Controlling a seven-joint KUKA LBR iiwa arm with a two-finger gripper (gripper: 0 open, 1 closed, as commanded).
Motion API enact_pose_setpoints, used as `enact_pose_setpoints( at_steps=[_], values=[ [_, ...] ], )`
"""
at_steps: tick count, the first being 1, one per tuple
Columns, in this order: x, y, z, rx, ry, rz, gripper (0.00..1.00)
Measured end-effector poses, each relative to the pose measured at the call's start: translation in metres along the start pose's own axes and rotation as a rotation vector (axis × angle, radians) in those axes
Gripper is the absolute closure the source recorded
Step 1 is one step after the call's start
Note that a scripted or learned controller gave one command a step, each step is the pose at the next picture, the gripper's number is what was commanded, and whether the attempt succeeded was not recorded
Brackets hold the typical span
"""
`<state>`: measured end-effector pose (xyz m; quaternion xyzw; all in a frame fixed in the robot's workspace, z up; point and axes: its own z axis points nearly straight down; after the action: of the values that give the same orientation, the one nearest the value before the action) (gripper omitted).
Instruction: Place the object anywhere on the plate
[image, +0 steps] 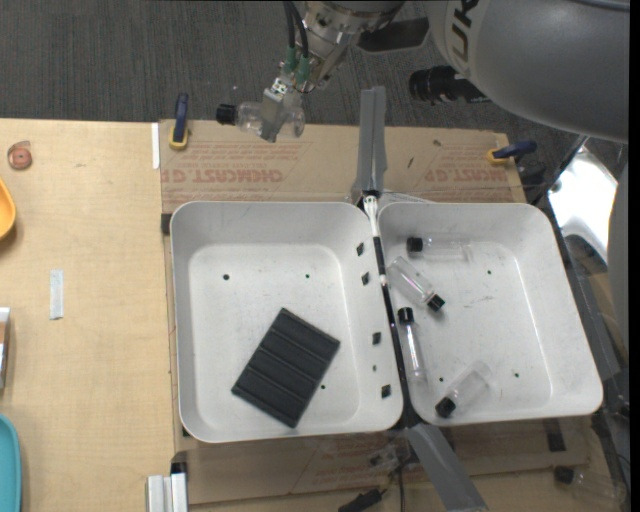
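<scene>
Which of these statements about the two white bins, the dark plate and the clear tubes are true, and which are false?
1. The black ribbed rectangular plate lies in the left white bin. True.
2. A clear tube rests on the plate. False: nothing rests on it.
3. Several clear plastic tubes with black caps lie in the right white bin. True.
4. The gripper is low inside the right bin. False: it is above the cardboard behind the left bin.
5. A clear tube with a black cap is at the gripper. True.
</scene>
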<state>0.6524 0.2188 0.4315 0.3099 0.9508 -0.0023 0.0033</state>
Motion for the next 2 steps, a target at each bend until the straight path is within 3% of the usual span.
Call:
enact_pose_setpoints(
  at_steps=[1, 2],
  values=[
    [-0.001, 0.001, -0.008, 0.0, -0.001, 0.0, 1.0],
    [-0.031, -0.045, -0.009, -0.002, 0.006, -0.232, 1.0]
  ],
)
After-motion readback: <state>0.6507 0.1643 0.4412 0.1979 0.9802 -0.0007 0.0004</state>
